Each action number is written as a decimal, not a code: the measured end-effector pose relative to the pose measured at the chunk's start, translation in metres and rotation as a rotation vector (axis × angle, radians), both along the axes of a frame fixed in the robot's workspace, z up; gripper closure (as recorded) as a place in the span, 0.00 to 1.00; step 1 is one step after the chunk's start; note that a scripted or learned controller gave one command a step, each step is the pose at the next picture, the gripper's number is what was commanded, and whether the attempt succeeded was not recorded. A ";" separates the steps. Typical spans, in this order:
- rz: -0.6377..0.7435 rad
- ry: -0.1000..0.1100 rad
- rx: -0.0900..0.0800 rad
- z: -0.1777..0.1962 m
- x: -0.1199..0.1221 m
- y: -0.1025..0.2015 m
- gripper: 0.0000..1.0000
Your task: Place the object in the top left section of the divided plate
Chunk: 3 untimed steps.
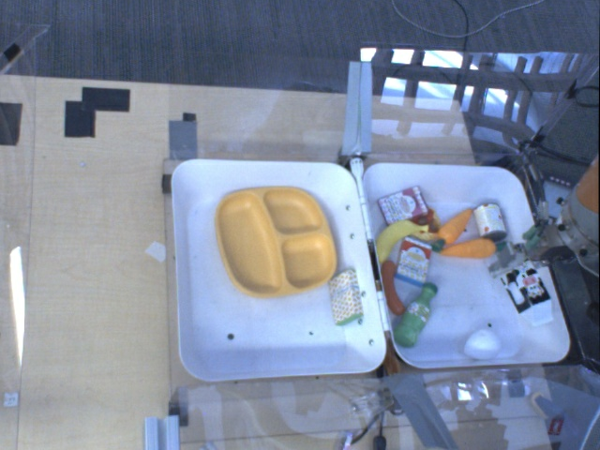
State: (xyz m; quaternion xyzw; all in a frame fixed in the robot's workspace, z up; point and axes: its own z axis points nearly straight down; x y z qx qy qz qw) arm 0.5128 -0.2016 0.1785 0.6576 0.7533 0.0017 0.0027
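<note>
you are at the very start of this one, i'd judge: the plate (275,240) sits with nothing in any of its 3 sections, and the arm (586,204) is parked far right of the plate, at the outer edge of the right bin (525,340). the gripper (532,242) hangs over that bin's right side, just above a black and white card (528,287); you cannot tell from here whether it is released or clenched, and nothing shows in it. the task does not say which object, so you must choose 1. nearest the plate is a small patterned pouch (345,297), lying just off the plate's lower right corner in the left bin (202,345), the same bin as the plate. everything else lies right of the plate in the other bin: a red and white box (402,202), a banana (392,236), a red carton (412,260) across it, a green bottle (414,314), 2 carrots (466,237), a can (488,220) and a white lump (483,344). the next move, as i read it, calls for a descent onto 1 piece and a firm hold, then a carry across the divider to the plate's top left section; the clutter beside the banana could spoil a grasp there.
</note>
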 end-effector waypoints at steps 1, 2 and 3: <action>0.002 -0.001 0.000 0.096 -0.003 0.073 1.00; 0.091 0.002 0.000 0.067 0.026 0.131 1.00; 0.522 0.000 -0.002 0.048 0.090 0.197 1.00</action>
